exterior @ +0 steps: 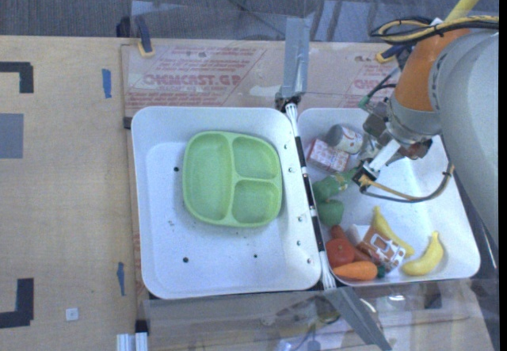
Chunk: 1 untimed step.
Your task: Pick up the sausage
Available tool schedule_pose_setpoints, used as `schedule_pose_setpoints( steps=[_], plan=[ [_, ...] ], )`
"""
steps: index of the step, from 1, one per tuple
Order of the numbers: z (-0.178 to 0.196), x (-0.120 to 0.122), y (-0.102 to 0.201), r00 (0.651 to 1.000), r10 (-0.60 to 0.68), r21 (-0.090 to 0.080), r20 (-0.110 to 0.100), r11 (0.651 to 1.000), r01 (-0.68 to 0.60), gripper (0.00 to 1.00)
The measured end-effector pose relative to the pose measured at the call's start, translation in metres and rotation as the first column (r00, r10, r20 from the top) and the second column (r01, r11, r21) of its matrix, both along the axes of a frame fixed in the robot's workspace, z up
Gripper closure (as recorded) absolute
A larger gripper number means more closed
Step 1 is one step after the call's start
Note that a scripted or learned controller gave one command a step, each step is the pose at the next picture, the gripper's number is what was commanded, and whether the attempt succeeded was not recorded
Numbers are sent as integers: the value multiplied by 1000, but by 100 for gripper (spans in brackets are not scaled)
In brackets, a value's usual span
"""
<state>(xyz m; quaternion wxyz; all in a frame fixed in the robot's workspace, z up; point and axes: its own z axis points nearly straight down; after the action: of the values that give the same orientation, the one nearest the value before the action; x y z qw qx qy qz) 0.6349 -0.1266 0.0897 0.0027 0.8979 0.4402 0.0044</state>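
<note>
Sausage [337, 233] taken, tentatively, to be small red-brown piece in right bin [463, 238], wedged between green pepper [330, 211] and tomato [341, 252], close beside dividing wall. Gripper [379, 153] seen over bin's far half; target lies down-left of it in view, pepper between. Long axis not made out, piece largely covered. Gripper opening cannot be told.

I saw the plate [232, 179] in the left bin [158, 207]; in the right bin [428, 215], the can [343, 136] lay behind the carrot [356, 270].
</note>
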Motion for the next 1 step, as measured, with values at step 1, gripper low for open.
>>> schedule_pose_setpoints(
  steps=[1],
  plan=[
    [-2, -1, 0, 1000, -1, 0, -4, 1000, 1, 0]
  ],
)
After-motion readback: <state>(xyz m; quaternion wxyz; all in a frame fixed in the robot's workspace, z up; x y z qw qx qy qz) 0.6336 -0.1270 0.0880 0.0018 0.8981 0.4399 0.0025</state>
